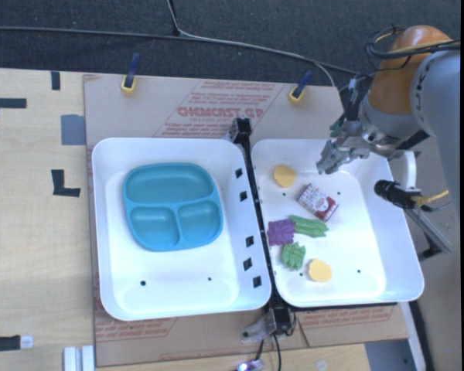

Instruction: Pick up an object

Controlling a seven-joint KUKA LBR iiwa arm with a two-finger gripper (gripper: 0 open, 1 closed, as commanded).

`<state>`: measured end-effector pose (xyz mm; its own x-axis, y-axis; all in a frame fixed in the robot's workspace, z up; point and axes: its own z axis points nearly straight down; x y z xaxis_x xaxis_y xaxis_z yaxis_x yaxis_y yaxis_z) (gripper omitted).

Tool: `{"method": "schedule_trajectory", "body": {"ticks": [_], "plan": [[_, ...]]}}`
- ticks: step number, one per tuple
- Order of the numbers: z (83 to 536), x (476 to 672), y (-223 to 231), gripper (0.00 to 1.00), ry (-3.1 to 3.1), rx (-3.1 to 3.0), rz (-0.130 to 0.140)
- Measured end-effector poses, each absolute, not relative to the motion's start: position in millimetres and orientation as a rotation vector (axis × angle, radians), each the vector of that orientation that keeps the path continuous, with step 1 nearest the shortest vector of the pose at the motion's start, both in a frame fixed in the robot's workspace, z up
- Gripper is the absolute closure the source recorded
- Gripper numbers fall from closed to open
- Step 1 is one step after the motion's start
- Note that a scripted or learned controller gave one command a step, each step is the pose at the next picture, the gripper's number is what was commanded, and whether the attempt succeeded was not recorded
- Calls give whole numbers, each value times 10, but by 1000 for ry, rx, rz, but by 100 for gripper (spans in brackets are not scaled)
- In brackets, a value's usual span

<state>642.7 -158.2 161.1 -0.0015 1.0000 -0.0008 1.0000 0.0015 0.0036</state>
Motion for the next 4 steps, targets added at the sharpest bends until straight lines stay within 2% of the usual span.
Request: {"method": "schedule_trajectory", "body": {"ticks": [1, 2, 3, 4], "plan": [[2184, 6508, -1646, 100, 2221, 2215, 5], [2255, 6513, -1635, 100, 2224, 2219, 1], [2339, 6446, -1049, 100, 2229, 2215, 2], [2391, 6287, -458, 100, 2231, 2216, 1]]}}
